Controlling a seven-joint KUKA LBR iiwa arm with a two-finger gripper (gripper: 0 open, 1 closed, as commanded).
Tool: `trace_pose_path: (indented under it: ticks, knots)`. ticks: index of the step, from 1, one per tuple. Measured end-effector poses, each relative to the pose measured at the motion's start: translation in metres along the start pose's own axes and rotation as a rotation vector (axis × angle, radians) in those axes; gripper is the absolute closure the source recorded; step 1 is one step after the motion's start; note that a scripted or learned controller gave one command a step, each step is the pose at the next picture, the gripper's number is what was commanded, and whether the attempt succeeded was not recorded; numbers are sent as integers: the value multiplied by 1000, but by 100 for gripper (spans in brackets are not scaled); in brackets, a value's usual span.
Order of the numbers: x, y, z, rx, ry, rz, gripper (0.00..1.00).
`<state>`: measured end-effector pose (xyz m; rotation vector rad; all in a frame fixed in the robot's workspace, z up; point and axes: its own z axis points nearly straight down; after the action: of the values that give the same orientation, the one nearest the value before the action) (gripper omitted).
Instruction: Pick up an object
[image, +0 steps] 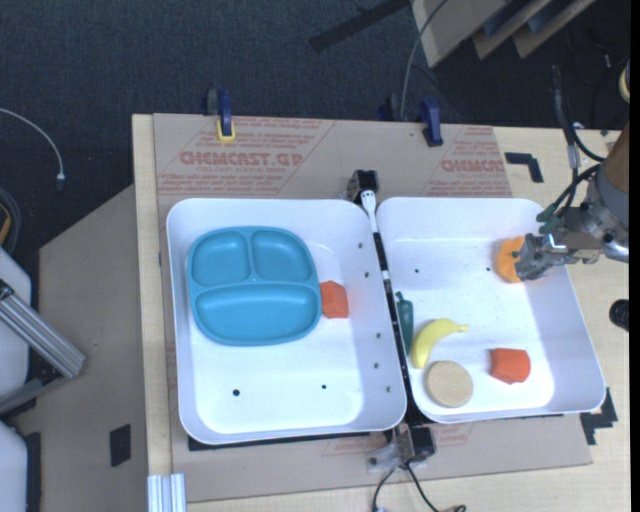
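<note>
Centrally, an orange object (508, 259) is seen at the right side of the right bin (560, 330), touching the claw (535, 255) (whether it is gripped cannot be told, nor how the claw is set). Nearer the camera, a banana (432, 338), a tan disc (449, 383) and a red object (510, 365) are shown. The left bin (280, 400) bears a blue divided plate (253, 285) with an orange block (334, 300) just beside it. Both bins are carried by the tabletop (300, 150).

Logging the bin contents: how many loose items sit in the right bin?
5. Orange piece at the far right by the pincer, green piece along the left wall, banana mid-front, tan disc and red piece in front. The arm may hide more.
</note>
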<state>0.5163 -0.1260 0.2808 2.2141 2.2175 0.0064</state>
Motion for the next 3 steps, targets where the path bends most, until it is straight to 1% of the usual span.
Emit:
trace_pose_path:
  ticks: [1,2,3]
  knots:
    - [48,23,15,6,3,-4,100]
    - [99,28,17,8,4,-5,100]
    - [151,30,32,13,5,-4,100]
